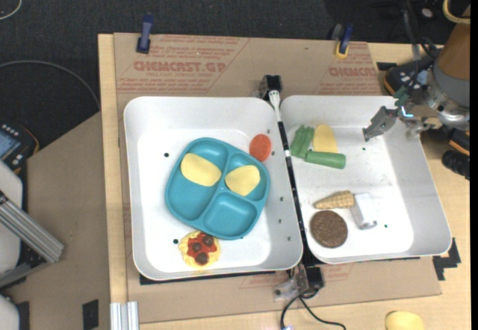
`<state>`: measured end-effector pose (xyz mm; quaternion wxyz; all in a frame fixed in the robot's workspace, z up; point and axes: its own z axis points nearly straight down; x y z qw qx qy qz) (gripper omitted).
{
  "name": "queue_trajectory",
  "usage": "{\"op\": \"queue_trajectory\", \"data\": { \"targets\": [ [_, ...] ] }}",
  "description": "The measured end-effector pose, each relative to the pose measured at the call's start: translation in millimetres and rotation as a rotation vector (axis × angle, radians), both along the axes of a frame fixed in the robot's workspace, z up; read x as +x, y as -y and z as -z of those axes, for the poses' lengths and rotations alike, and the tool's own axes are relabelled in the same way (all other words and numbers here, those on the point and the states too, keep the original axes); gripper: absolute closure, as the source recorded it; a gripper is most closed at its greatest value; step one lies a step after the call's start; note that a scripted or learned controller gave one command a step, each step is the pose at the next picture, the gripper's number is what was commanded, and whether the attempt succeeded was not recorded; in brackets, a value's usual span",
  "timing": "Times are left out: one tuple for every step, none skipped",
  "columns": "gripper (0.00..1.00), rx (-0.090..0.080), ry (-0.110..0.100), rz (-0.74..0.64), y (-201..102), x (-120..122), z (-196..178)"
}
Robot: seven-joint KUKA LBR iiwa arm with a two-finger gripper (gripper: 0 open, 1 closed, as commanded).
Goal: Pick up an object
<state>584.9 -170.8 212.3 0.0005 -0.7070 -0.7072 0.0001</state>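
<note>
Gripper (379,124) hanging over the right bin (403,243) near its far right corner, nothing seen between the fingers; cannot tell whether spread or pressed together. Nearest to it, off to its left: pale yellow block (325,138) touching two green pieces (312,149). Toward the near edge, well apart from the gripper: waffle cone (334,201), small grey-white block (364,210), round brown cookie (328,228). Left bin (142,172) holding a blue divided plate (214,188) with two yellow ovals (222,175), an orange ball (260,146) beside it, a small pizza (199,248) at its near edge. Red print on the board (179,65) reading "CHEMCAST", rest too blurred
</note>
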Motion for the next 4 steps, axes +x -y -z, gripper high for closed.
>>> {"op": "queue_trajectory", "data": {
  "targets": [
    [0.0, 0.0, -0.001, 0.004, 36.1, -63.3, -35.9],
    [0.0, -0.003, 0.004, 0.002, 54.0, -106.7, -93.3],
    [1.0, -0.005, 0.007, 0.0, 53.8, -104.6, -102.8],
    [1.0, -0.003, 0.023, -0.013, -48.4, -69.0, -255.2]
  ]
}}
